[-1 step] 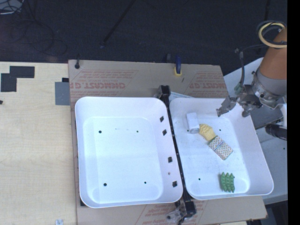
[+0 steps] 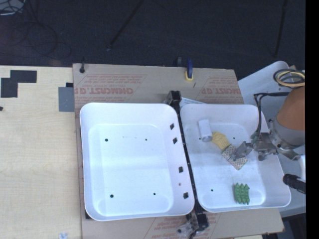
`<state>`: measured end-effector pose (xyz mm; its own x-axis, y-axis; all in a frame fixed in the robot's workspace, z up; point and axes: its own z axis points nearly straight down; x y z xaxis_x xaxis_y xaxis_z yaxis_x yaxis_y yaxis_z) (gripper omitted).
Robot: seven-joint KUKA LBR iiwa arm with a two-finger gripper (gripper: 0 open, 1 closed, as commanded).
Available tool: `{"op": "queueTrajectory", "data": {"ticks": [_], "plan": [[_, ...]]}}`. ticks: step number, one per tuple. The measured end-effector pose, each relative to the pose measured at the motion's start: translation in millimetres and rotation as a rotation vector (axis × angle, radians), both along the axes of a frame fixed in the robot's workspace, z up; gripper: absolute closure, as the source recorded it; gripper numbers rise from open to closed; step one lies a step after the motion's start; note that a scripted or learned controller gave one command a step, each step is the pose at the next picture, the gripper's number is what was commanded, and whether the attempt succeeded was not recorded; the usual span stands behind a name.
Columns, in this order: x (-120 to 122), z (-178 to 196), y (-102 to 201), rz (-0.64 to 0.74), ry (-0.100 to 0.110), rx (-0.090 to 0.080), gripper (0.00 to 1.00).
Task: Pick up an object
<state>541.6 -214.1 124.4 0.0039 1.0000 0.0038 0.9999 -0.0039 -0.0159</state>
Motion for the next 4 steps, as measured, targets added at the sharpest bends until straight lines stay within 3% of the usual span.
{"op": "queueTrajectory", "data": {"ticks": [1,2,3,4], "plan": [[71,126,0,0.008,-0.030,-0.009,0.00],[99,271,43,0.010,-0.033,-0.007,0.00],[64,2,62,0.004,0.003,0.001,0.00],[53,-33,73,0.001,-0.026,-0.014,0.00]]}}
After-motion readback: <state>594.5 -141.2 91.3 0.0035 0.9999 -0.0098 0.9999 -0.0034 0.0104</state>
